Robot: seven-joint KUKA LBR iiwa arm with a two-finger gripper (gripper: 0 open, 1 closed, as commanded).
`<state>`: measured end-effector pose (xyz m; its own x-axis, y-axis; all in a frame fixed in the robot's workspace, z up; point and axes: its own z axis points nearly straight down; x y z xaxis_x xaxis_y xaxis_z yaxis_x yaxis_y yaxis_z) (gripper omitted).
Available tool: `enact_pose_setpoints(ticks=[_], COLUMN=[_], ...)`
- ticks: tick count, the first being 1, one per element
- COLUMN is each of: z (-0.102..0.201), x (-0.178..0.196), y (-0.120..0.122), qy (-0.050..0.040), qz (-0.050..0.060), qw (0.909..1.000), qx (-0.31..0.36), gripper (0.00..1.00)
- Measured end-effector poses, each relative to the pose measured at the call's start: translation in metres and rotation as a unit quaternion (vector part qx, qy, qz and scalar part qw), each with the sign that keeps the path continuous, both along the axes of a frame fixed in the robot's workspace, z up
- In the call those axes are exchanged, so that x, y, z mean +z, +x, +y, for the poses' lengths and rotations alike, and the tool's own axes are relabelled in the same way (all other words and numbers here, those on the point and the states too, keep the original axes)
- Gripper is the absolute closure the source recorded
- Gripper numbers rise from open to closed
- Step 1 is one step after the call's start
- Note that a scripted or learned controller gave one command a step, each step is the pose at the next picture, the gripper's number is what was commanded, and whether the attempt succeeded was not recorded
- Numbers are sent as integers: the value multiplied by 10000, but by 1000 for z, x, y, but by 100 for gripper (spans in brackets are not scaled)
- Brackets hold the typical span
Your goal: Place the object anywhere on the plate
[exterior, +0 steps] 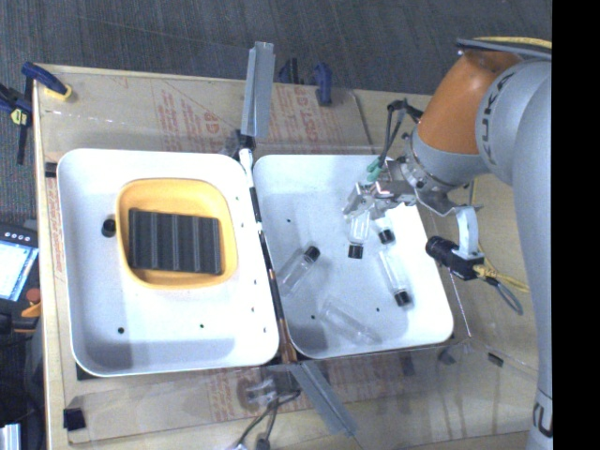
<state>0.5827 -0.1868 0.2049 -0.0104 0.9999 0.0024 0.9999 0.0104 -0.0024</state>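
Camera view: wood bench (141, 111), two white bins, dark floor behind.

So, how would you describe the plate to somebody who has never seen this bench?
Look at the left white bin of the two on the bench. The plate lies in its upper middle: a yellow-orange rounded square with a dark ribbed rectangle in its centre. The clear vials with black caps, such as one, all lie in the right bin.
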Motion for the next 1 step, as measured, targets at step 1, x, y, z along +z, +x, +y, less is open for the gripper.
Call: enact_pose_setpoints(ticks=[1], z=[59], x=[6], y=[10], qy=[-1], qz=[15], qw=[9987], qx=[508], gripper=[100])
